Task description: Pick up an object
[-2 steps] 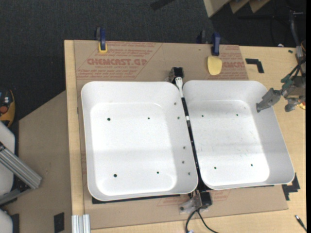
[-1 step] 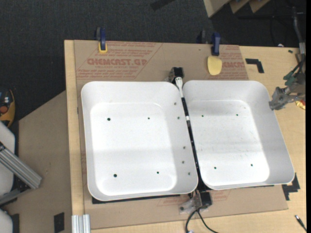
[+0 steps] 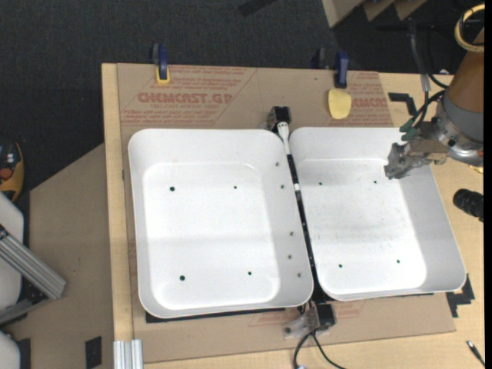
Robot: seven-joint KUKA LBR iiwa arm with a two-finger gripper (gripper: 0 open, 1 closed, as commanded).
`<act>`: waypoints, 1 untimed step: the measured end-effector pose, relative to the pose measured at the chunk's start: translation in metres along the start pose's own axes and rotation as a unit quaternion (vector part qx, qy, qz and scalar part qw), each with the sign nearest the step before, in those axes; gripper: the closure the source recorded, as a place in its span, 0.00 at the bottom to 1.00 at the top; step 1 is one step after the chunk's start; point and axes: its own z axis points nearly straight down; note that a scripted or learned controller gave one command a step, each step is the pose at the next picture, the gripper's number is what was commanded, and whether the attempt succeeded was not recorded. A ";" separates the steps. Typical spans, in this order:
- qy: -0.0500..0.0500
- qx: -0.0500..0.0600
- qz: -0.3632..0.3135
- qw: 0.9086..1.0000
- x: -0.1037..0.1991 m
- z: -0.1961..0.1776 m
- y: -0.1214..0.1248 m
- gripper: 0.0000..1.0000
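White plastic, shallow and round-cornered, forms the 2 bins that sit side by side on a brown board printed with red lettering. The left bin shows only a few small dark dots on its floor (they look like holes or marks in the plastic, not loose items). A dark strip runs along the seam where the 2 bins meet, and appears to hold them together; 2 blue clamps, the left clamp and the right clamp, pin the board's far edge, presumably so that nothing shifts under the arm. A small yellow piece lies on the board just beyond the right bin, outside both bins and near the right clamp.

The right bin carries the same dots and some faint scuffing. No graspable object can be made out in either bin, so how the thing to be picked looks, and where it lies, cannot be told from this view. The gripper hangs over the right bin's far right part, close to the rim, reaching in from the right under the grey wrist. Whether it stands apart or together cannot be told, and nothing is seen between its tips. By this judgement the pick is not yet made.
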 end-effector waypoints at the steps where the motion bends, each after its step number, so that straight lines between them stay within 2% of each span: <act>1: -0.004 -0.014 0.001 1.000 0.007 -0.166 0.046 1.00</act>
